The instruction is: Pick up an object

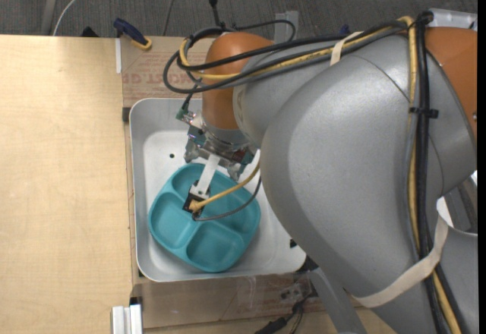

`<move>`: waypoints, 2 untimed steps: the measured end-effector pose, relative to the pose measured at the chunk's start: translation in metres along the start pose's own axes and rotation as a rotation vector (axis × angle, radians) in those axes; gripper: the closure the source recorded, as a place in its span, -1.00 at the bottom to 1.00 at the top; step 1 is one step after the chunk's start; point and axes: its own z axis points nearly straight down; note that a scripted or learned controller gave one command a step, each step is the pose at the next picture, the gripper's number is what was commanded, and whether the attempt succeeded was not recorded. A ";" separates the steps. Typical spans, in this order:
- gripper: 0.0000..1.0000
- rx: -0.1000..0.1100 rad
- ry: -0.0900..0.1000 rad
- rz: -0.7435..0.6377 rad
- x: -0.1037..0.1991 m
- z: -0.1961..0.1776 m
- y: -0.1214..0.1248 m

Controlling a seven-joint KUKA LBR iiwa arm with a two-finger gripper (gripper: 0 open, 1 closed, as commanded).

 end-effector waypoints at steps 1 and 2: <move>-1.00 -0.003 0.001 -0.204 0.009 -0.053 0.069; -1.00 -0.027 0.015 -0.128 -0.006 -0.008 -0.018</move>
